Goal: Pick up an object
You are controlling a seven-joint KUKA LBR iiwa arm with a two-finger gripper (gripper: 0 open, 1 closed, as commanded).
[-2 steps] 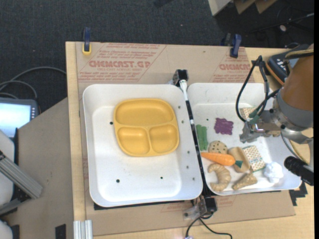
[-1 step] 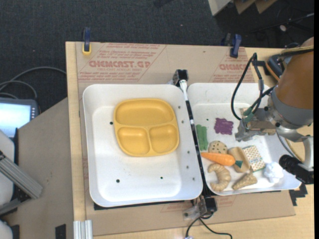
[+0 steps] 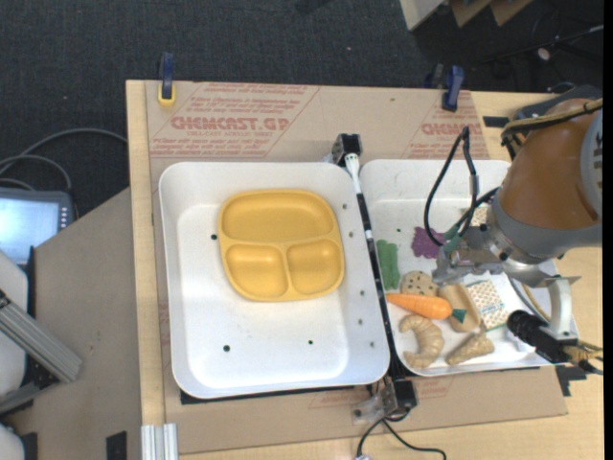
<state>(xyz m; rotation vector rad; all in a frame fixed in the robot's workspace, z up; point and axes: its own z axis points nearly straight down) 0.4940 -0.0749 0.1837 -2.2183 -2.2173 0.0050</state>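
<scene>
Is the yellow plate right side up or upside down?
Right side up. The yellow plate lies flat in the left bin, and its three hollow sections face upward, one big one above two smaller ones.

left bin (image 3: 192,257): divided tray (image 3: 282,243) in it, toward the back | right bin (image 3: 402,175): toy foods clustered at front-left, carrot (image 3: 420,305) lay behind croissant (image 3: 422,337) | gripper (image 3: 458,262) hung over right bin, right of cluster

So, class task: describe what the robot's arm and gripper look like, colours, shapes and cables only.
The arm is thick and rounded, with a broad orange band above a grey wrist section. Black cables loop from it over the right bin. The gripper is small, grey and metallic, with blocky parts.
</scene>
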